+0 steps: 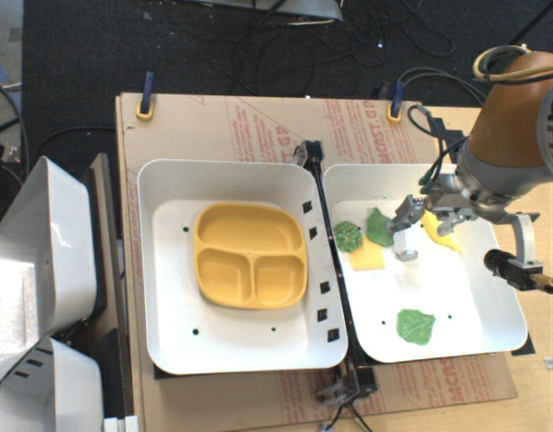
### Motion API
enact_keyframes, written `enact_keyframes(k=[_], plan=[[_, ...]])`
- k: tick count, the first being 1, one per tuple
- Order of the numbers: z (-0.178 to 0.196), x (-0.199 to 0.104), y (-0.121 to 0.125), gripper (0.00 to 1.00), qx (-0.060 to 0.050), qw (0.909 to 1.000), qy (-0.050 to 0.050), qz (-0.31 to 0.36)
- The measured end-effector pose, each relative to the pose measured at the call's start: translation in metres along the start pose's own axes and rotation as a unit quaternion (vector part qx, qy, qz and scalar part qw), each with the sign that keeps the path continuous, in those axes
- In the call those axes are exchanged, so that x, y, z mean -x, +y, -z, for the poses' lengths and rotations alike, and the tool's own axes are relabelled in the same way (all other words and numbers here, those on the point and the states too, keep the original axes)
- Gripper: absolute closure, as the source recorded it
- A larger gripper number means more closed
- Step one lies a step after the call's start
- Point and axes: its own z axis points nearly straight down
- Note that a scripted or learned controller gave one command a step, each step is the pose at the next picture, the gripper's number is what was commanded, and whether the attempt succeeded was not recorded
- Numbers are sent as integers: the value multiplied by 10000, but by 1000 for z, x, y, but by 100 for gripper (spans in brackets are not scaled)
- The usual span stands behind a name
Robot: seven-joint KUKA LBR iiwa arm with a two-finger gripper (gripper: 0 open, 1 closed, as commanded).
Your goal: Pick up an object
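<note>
The end effector [406,241] hangs low in the right bin [493,331], at about 11 o'clock of its floor; whether it is wide or narrow I cannot tell. Just at its 9 o'clock lie a yellow block [367,258], a green leafy piece [379,227] and a green lump [348,235]. Another green leaf [415,325] lies at 6 o'clock. The left bin [159,268] holds a yellow divided tray [251,255].

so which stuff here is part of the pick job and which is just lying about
Job:
- gripper
- right bin
- green leaf piece
- yellow block
- green round piece
- green piece by the gripper
- yellow piece

Lying about:
- yellow divided tray
- left bin
- blue clamps
</note>
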Motion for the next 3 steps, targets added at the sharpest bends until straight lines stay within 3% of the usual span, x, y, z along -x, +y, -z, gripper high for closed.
enact_keyframes(k=[1,3], plan=[[8,0,3,0,67,10000,-8,12],[-93,-14,19,0,54,10000,-7,25]])
